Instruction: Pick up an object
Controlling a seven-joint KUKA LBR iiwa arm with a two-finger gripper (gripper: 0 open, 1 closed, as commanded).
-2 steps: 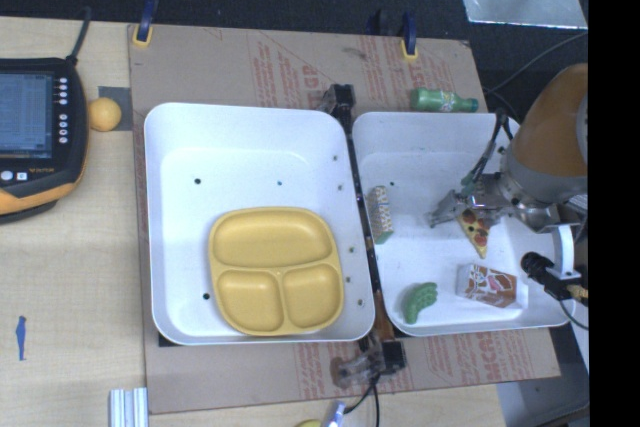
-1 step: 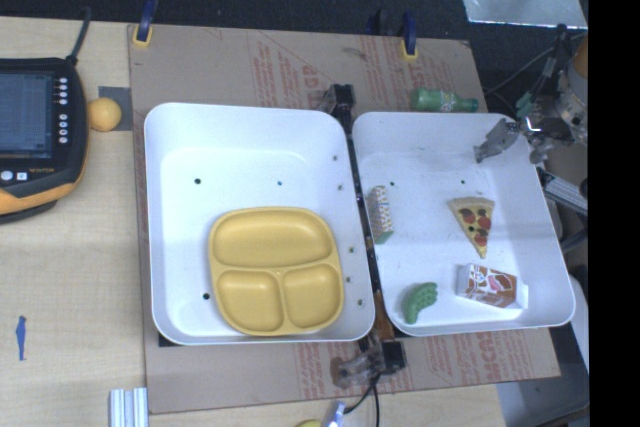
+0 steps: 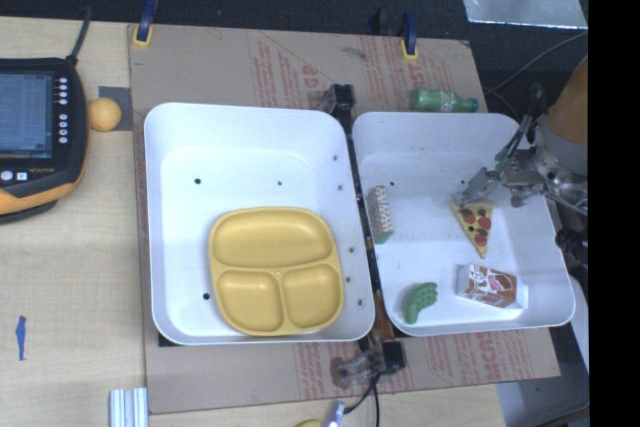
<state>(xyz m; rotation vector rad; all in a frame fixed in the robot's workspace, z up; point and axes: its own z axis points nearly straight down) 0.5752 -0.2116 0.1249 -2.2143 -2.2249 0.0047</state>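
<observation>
Camera view: tool (image 3: 497,183) just above pizza slice (image 3: 475,224).

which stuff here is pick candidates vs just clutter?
In play: gripper, pizza slice, green toy, snack packet, striped piece, all in the right bin.

Clutter: yellow divided tray in the left bin, green bottle, pendant, yellow ball.

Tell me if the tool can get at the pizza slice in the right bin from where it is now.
Probably yes. The tool hangs just above the pizza slice in the right bin, and nothing lies over the slice. The carton and green toy sit apart from it, nearer the front.
</observation>
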